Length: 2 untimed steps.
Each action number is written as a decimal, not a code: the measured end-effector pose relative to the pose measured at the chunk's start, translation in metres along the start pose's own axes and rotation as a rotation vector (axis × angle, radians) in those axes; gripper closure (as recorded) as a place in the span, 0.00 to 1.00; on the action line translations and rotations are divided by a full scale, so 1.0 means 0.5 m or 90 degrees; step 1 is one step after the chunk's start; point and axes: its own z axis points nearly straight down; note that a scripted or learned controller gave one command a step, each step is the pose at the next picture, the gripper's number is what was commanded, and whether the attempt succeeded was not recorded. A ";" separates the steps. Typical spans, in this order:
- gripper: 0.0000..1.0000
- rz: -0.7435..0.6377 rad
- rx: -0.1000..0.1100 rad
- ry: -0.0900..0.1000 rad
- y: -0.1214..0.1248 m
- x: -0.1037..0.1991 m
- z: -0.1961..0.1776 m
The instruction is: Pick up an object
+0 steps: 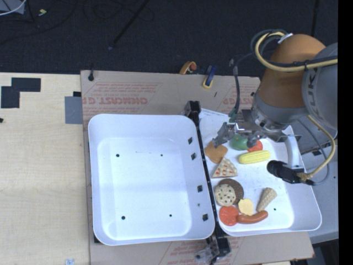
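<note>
The right bin (300, 214) holds several toy foods. A green pepper (239, 143) and a small red piece (255, 146) lie at its far side, with a yellow corn cob (253, 157) just in front of them. An orange slice (215, 153) and a pizza wedge (224, 169) lie along the bin's left wall. My gripper (227, 139) hangs over the far left part of this bin, open, between the orange slice and the green pepper. Nothing sits between its fingers.
Nearer the front of the right bin lie a cookie (225, 194), a red tomato (228, 215), a sausage (253, 218), a yellow chunk (246, 206) and an ice cream cone (267, 198). A black fitting (282, 170) on a cable hangs over the bin's right side. The left bin (102, 148) adjoins the right one.
</note>
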 end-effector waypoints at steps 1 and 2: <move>0.00 0.003 -0.004 -0.004 0.142 -0.079 -0.431; 0.00 -0.001 0.013 0.001 0.073 0.096 -0.311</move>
